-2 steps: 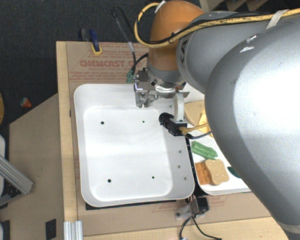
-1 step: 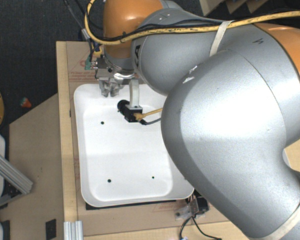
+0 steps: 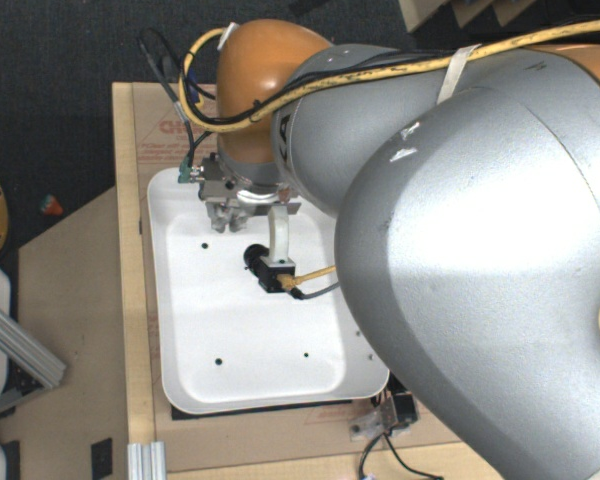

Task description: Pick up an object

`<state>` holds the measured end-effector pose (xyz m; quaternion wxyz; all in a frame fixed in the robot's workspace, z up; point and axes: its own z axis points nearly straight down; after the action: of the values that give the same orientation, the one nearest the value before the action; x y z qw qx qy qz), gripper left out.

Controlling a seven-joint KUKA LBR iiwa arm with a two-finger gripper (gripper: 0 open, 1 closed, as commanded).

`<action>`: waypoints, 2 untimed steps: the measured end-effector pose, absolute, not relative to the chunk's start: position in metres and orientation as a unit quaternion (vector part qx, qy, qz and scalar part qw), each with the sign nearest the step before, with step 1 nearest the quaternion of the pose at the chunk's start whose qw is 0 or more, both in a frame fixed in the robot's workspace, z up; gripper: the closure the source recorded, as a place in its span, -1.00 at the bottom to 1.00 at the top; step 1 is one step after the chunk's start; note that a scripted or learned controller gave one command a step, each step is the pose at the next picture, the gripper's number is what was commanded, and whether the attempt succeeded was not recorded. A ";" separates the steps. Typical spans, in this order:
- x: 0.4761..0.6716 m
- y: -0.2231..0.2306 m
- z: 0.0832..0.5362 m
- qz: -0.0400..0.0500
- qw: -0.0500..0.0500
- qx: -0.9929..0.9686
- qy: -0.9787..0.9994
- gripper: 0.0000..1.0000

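Note:
My gripper hangs low over the far end of the left white bin, close to its back wall. Above it sits the orange wrist band. The grey arm sweeps in from the right and covers the right half of the view, hiding the right bin. The bare part of the left bin's floor shows a few small dark dots and no loose object that I can make out.
The bins rest on a pale wooden bench, with dark floor beyond its far and left edges. An aluminium rail lies at the lower left. Cables loop above the wrist.

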<state>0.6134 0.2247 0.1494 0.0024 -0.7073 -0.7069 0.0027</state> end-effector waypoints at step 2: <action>0.498 0.225 0.215 0.001 0.002 -0.706 -0.708 1.00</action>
<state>0.4976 0.2254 0.2150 0.0024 -0.7061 -0.7081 0.0010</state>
